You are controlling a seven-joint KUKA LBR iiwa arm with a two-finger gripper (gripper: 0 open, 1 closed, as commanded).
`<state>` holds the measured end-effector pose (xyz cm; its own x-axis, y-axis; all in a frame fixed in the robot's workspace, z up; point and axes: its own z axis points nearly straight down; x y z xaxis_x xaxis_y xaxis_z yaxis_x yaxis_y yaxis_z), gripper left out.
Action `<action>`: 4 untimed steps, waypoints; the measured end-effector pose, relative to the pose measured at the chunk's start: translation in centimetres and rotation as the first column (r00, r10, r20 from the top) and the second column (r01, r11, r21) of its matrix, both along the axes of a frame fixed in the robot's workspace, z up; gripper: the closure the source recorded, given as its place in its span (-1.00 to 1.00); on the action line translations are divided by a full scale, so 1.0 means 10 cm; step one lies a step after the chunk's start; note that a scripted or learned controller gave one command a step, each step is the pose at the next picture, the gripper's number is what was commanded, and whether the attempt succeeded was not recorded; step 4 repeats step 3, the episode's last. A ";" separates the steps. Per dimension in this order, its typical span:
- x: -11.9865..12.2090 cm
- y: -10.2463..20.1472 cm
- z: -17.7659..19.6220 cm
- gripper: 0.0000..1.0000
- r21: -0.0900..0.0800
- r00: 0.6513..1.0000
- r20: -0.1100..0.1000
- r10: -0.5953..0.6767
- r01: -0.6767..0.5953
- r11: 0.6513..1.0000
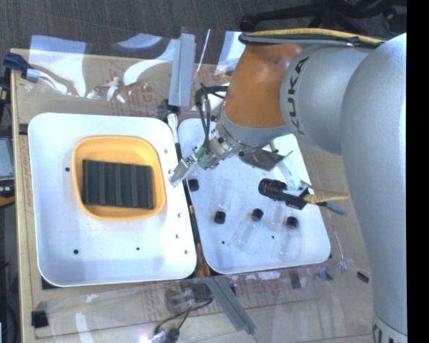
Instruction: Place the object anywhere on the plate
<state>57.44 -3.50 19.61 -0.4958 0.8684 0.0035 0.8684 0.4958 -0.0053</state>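
A yellow plate (149, 151) with rounded corners lies in the left bin (50, 234). A dark grey ridged block (119, 184) rests flat in its middle. In the right bin (314, 249) lie several clear small bottles with black caps, such as one (219, 216) near the bin's centre left and another (291, 222) further right. My gripper (177, 172) hangs over the divider between the bins, just right of the plate, pointing down and left. I see nothing held at its tip.
A small black cap (193, 184) sits close under the gripper at the right bin's left edge. The big grey and orange arm (272, 91) covers the right bin's upper part. Metal rails and clear plastic lie behind the bins.
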 end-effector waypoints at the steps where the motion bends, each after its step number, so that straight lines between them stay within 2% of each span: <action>1: 0.13 0.35 -0.04 -1.00 -0.001 1.000 0.005 0.020 -0.020 1.000; 2: -0.12 0.85 0.41 -1.00 -0.001 0.999 0.006 0.050 -0.050 0.999; 3: 0.20 0.61 -0.06 -1.00 -0.001 0.997 0.001 0.083 -0.083 0.997; 4: 0.20 0.61 -0.06 -1.00 -0.001 0.997 0.001 0.083 -0.083 0.997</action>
